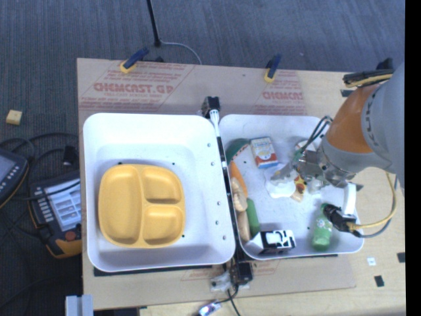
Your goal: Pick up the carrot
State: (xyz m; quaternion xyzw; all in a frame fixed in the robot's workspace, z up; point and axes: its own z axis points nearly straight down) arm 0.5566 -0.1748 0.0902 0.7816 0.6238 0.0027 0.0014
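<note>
One fixed camera looks down at a slant from above the bench [131,78], taking in both white bins [95,176].

Divided tray [141,203] in left bin [92,137]; carrot [239,188] along right bin's [276,121] left wall.

Red print on the brown cardboard sheet [217,91] covering the surface reads "CHEMCAST GP" at its upper left and shows again, partly hidden, at upper right, while the printing on the small carton [264,152] in the right bin is too small to read.
</note>
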